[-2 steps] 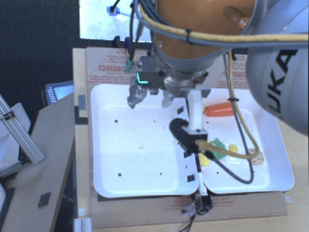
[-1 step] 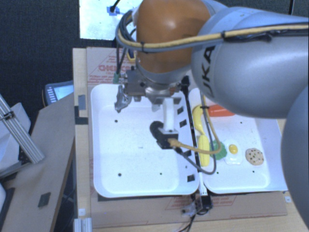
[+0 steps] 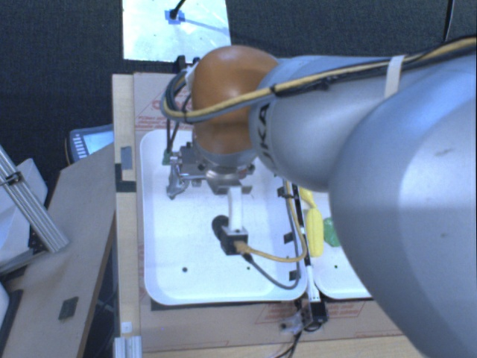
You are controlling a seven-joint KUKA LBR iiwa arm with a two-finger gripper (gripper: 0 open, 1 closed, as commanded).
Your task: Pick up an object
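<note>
Bins sit side by side on a sheet of brown cardboard (image 3: 153,110) that covers the bench. The left bin (image 3: 160,274) is a shallow white tray with rounded corners, seen nearly whole; its floor shows plain white with a few small dark specks (image 3: 184,269) toward the near edge. The right bin (image 3: 339,283) is mostly covered by the big grey arm (image 3: 387,162), which sweeps in from the right and fills much of the view, so only its near left corner and a strip along its left wall can be seen.

In that strip lies a yellow object (image 3: 315,233), long and narrow, close against the wall that divides the two bins. Touching it or just beside it on the right is a green object (image 3: 331,237), of which only a small patch shows before the arm hides the rest. What either of them is cannot be told.

Over the far half of the left bin hangs the orange wrist (image 3: 223,88), and beneath it the metal gripper (image 3: 177,181) points down toward the tray floor near the left wall. Whether the gripper is spread or pressed together cannot be told from this angle, and nothing is seen held in it. It is well apart from the yellow and green objects, which lie in the other bin.
</note>
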